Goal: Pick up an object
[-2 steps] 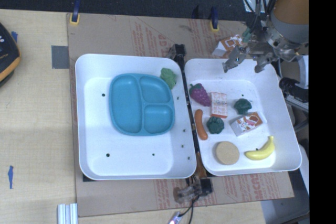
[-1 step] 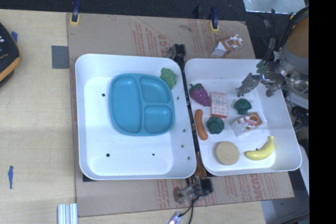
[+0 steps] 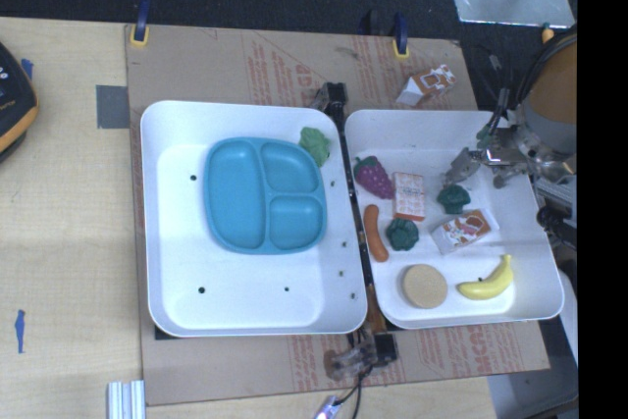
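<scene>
My gripper (image 3: 479, 174) hangs over the upper right part of the right bin (image 3: 442, 125), open, with nothing between its fingers. A dark green broccoli piece (image 3: 453, 199) lies just below its left fingertip (image 3: 458, 170). A red and white snack packet (image 3: 463, 230) lies below that. Further left in this bin are purple grapes (image 3: 373, 176), a red and white carton (image 3: 409, 195), a hot dog (image 3: 374, 232) and a second broccoli piece (image 3: 401, 234). A round tan cookie (image 3: 424, 286) and a yellow banana (image 3: 490, 281) lie near the front wall.
The left bin (image 3: 167, 240) holds a blue divided plate (image 3: 265, 195) and a green leafy piece (image 3: 315, 144) at its upper right corner. A small packet (image 3: 428, 84) lies on the cardboard behind the right bin. A yellow and black device (image 3: 12, 108) sits at the far left.
</scene>
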